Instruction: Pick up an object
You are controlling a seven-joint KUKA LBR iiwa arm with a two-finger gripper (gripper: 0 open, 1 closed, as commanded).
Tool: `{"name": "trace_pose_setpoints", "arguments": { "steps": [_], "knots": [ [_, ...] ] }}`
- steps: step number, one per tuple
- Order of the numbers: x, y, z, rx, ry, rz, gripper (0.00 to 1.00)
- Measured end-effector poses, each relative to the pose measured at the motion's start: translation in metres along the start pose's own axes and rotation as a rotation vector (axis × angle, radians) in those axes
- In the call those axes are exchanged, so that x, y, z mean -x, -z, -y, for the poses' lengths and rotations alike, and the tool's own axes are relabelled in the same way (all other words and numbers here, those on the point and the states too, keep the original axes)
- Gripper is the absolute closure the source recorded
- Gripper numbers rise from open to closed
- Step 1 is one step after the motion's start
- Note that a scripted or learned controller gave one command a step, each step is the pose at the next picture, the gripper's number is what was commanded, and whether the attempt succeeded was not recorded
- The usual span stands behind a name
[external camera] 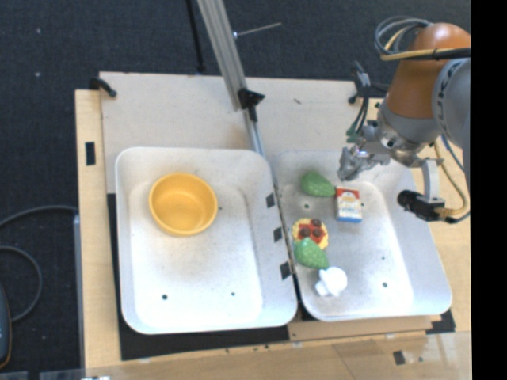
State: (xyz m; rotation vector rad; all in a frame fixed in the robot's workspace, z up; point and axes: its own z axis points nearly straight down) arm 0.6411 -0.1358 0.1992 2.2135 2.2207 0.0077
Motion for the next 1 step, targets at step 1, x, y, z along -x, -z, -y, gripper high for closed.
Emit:
{"name": "trace_pose_setpoints", "arguments": {
  "steps": [1],
  "knots": [
    [-0.0019, 0.0424, 0.0037, -0.006, 0.000, 0.000, 1.00]
  ]
}}
